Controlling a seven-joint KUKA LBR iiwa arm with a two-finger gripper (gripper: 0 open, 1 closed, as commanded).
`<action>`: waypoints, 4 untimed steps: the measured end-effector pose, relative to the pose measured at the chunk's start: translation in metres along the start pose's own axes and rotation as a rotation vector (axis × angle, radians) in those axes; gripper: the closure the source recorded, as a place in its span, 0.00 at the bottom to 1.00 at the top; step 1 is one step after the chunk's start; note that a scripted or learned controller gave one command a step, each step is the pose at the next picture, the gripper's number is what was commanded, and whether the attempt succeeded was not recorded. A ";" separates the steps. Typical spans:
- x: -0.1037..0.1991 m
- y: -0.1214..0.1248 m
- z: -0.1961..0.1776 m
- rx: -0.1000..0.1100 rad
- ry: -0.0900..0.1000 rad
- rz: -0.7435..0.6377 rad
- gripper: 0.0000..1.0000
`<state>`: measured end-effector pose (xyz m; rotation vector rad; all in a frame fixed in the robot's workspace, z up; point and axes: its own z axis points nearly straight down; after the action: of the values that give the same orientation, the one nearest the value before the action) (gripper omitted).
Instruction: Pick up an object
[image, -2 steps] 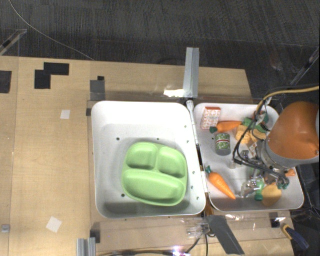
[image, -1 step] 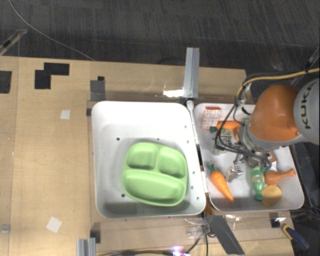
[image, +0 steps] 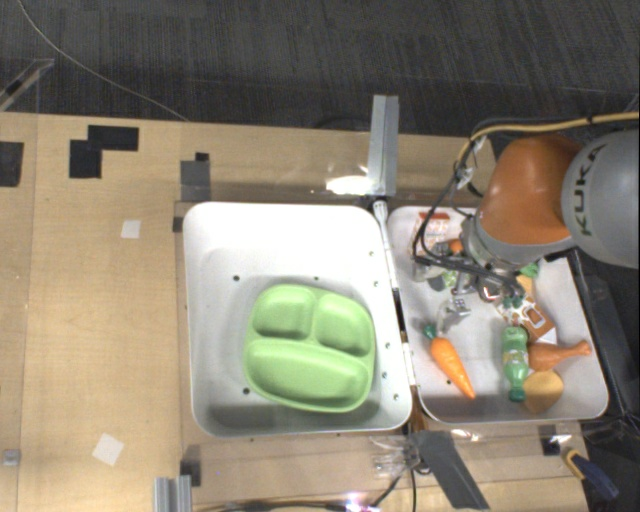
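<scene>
The arm's orange and grey wrist (image: 525, 205) hangs over the back half of the right bin (image: 590, 400). Below it my gripper (image: 462, 300) points down at the bin floor, just behind an orange carrot (image: 452, 366) with a green top. A green bottle (image: 514, 360) stands to the right of the carrot. Beside the bottle lie a brown drumstick (image: 558, 352) and a tan rounded piece (image: 541, 391). A small brown and white item (image: 533, 318) lies partly under the wrist. Other things at the back of this bin are hidden by the arm.
The left bin (image: 210, 260) holds a light green divided plate (image: 310, 346) near its middle. A grey metal post (image: 383, 140) stands behind the seam between the bins. Wooden bench surface stretches to the left.
</scene>
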<state>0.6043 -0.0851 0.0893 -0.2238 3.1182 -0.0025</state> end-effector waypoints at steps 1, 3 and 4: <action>0.044 -0.011 -0.002 0.000 0.001 0.041 0.00; 0.106 -0.017 -0.017 0.008 -0.023 0.012 1.00; 0.106 -0.017 -0.017 0.008 -0.022 0.011 0.00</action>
<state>0.5017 -0.1170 0.1048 -0.2045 3.0967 -0.0116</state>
